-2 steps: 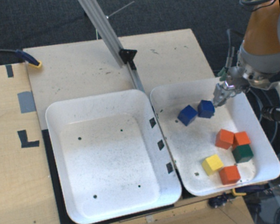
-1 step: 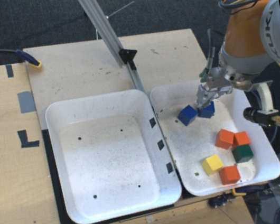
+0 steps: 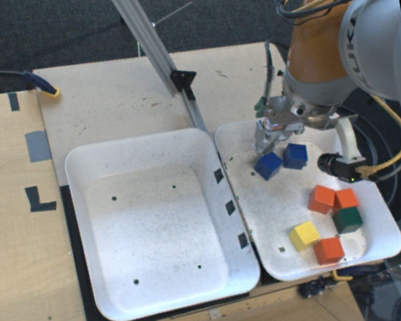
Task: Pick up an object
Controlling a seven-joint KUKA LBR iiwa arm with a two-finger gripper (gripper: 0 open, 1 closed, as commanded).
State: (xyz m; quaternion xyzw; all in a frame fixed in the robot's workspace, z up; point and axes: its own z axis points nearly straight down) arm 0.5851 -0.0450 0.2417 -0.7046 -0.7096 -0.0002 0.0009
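Observation:
My gripper [image 3: 277, 140] reaches down into the far part of the right bin [image 3: 271, 212], just above two blue cubes. One blue cube [image 3: 267, 165] lies tilted at the gripper's lower left, the other blue cube [image 3: 295, 155] at its lower right. Both cubes rest on the bin floor, close under the fingertips. Toward the bin's near right lie two orange cubes [image 3: 321, 198] [image 3: 328, 250], a smaller orange piece [image 3: 346, 198], a dark green cube [image 3: 347, 220] and a yellow cube [image 3: 304, 235].
The left bin [image 3: 87, 214] stands beside the right one, sharing a raised rim [image 3: 233, 204]. A slanted metal pole [image 3: 153, 41] crosses above the bench behind the bins. Cables [image 3: 384, 154] hang off the arm at the right bin's far right edge.

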